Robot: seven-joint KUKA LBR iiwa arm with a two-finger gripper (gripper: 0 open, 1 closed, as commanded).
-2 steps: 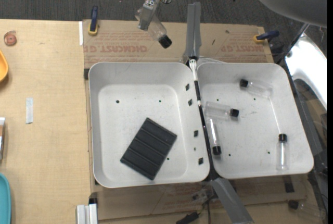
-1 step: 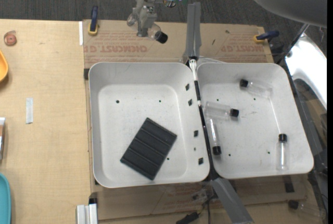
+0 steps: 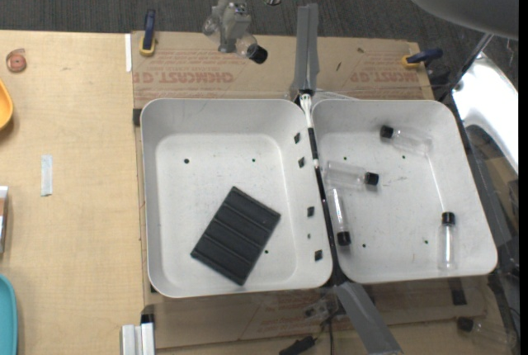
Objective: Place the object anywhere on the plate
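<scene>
The black ribbed plate [image 3: 237, 234] lies tilted in the left bin [image 3: 165, 126], nearer the camera than the tool [image 3: 232, 35], with bare floor all round it. The tool hangs beyond both far rims; whether it is released or clenched cannot be told. Four capped vials [image 3: 351, 175] lie in the right bin [image 3: 412, 110], to the tool's right.

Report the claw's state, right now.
Claw: open or closed cannot be told from this view. It hangs behind the left bin, at the far side.
</scene>
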